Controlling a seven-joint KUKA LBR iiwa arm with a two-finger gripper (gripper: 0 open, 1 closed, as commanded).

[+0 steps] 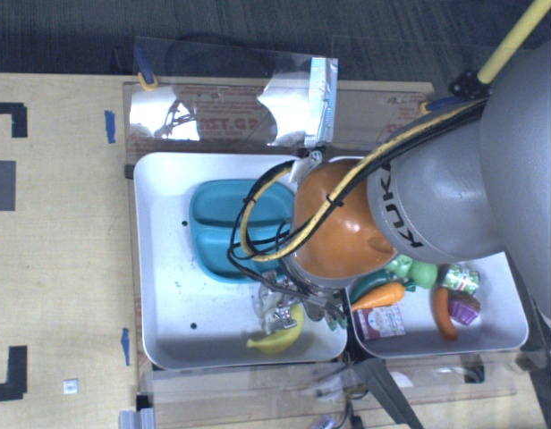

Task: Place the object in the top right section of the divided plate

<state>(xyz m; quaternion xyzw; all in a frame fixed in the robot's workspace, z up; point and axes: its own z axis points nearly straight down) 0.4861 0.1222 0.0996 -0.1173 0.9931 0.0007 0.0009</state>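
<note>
The gripper (280,315) hangs over the banana (275,339), below the plate (224,231); finger state unclear; grasp comes next

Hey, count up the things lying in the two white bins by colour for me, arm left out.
Blue: 1, plate
Yellow: 1, banana
Orange: 2, carrot, long piece
Green: 1, piece
Purple: 1, piece
Other packets: 2, at and
Total: 8, as far as the arm lets me see

Arm (410,195) over plate (217,222)
</note>
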